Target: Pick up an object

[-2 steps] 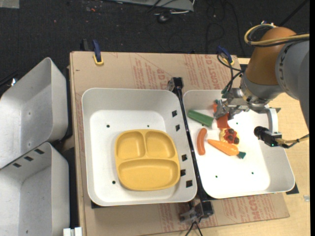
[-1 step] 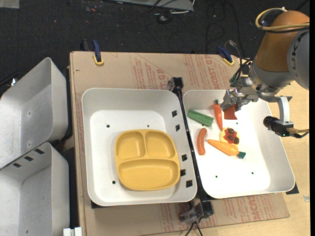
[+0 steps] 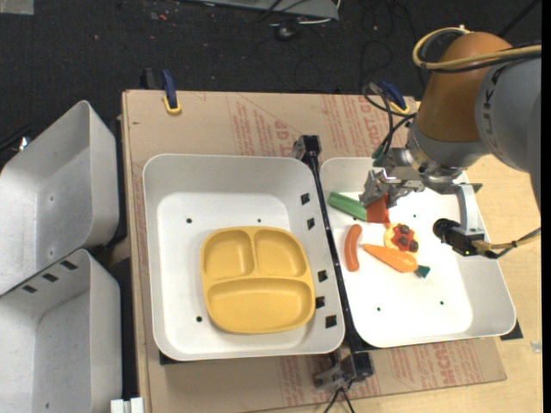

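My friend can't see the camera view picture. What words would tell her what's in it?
A grey and orange robot arm lowers its end effector into the right bin, over a green toy, hot dog and carrot. The left bin holds a yellow divided plate.

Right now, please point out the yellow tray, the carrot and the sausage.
yellow tray (image 3: 256,280): camera view, middle divider.
carrot (image 3: 389,257): camera view, middle of orange body.
sausage (image 3: 353,247): camera view, middle of its length.

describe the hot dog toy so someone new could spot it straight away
Start at the right-hand white bin, where the small toy foods lie. The hot dog is at the cluster's left edge, nearest the divider between the bins. It is plain red-orange and lies lengthwise, unlike the flatter carrot with its green tip.
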